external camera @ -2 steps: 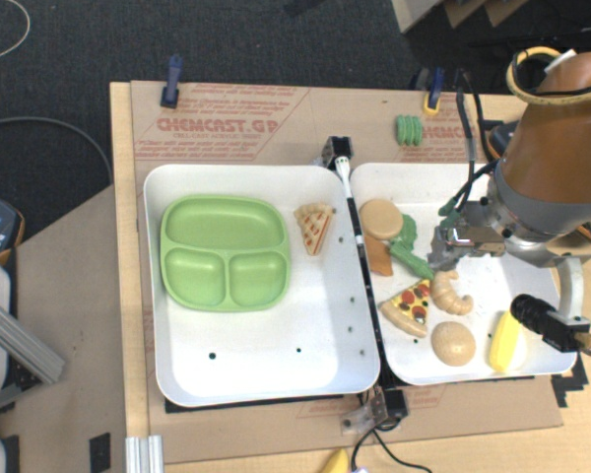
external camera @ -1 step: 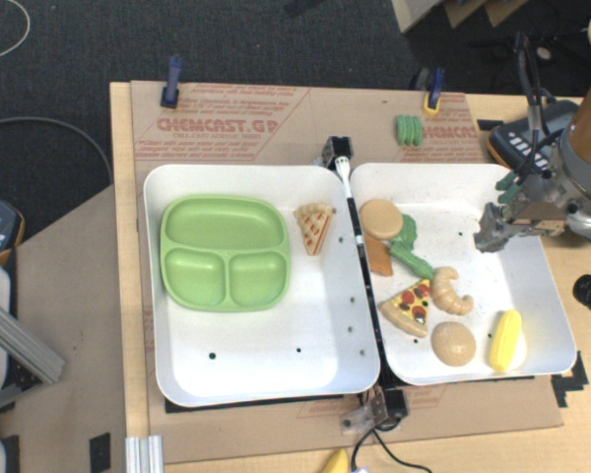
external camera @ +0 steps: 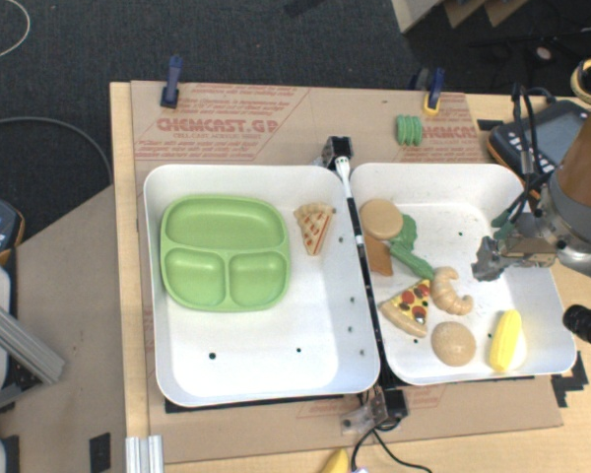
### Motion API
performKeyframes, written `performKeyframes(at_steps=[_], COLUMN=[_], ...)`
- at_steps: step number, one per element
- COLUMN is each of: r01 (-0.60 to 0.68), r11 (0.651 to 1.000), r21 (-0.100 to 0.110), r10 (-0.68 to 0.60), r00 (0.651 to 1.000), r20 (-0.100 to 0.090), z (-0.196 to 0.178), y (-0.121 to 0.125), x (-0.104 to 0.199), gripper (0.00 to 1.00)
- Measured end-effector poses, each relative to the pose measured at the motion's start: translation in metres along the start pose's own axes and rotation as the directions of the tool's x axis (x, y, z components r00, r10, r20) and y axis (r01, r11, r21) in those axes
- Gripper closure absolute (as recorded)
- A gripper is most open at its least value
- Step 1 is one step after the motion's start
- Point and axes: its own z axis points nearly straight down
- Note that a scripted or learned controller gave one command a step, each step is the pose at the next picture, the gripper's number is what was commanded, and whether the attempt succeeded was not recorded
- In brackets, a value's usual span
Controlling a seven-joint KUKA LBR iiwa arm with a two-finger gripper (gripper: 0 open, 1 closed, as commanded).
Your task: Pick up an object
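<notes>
Over the right side of the right bin (external camera: 473, 180): the gripper (external camera: 494, 256), low above bare white floor, at the end of the grey arm (external camera: 571, 200) reaching in from the right. Grips nothing visible; cannot tell how wide the tool stands, too dark and small to read.

Just left of the gripper, apart from it: a tan croissant (external camera: 451, 292). Touches the pizza slice (external camera: 410, 308) on its left. Below these, near the front wall: a round bun (external camera: 453, 343) and, beside it to the right, a yellow corn cob (external camera: 505, 340). Further left, by the seam between the bins: a brown cylinder (external camera: 381, 230) with a green toy (external camera: 409, 249) against it.

Within the left bin (external camera: 266, 363): a green divided plate (external camera: 225, 254), and near it to the right a waffle wedge (external camera: 313, 227).

Behind the bins, on the cardboard sheet (external camera: 227, 116): a small green piece (external camera: 409, 130).
</notes>
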Motion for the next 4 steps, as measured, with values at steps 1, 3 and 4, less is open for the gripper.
performKeyframes(at_steps=[1, 3, 4], r01=[0.008, 0.003, 0.010], r11=[1.000, 1.000, 1.000], r21=[-0.003, -0.007, -0.020], r10=[-0.008, -0.003, -0.010], r00=[1.000, 1.000, 1.000], r20=[-0.002, 0.000, -0.001], z=[0.066, 0.115, 0.004], y=[0.061, 0.077, 0.050], x=[0.034, 0.010, 0.058], gripper=[1.00, 0.00, 0.00])
